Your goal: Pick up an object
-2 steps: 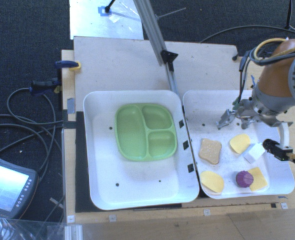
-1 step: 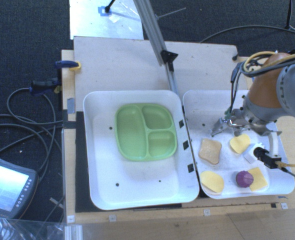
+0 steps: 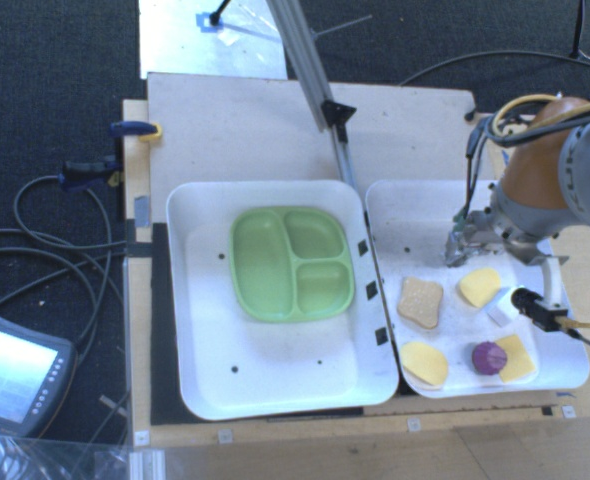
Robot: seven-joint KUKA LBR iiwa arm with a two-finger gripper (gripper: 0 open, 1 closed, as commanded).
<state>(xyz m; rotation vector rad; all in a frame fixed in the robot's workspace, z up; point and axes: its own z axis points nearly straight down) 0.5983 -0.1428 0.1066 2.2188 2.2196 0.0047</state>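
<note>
While tool (image 3: 459, 252) hovers, spongy bread slice (image 3: 420, 303), round purple piece (image 3: 489, 357)

Two shallow white plastic bins (image 3: 190, 368), one green divided plate (image 3: 292, 264), three yellow foam pieces (image 3: 479, 287), one tan bread slice (image 3: 421, 302), one purple round piece (image 3: 489, 357)

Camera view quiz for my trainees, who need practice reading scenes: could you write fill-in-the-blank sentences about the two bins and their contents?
1. The green divided plate lies in the ____ bin.
2. The plate has ____ compartments.
3. The purple object sits in the ____ bin.
4. The end effector hangs over the ____ bin.

Missing words: left; three; right; right
</note>
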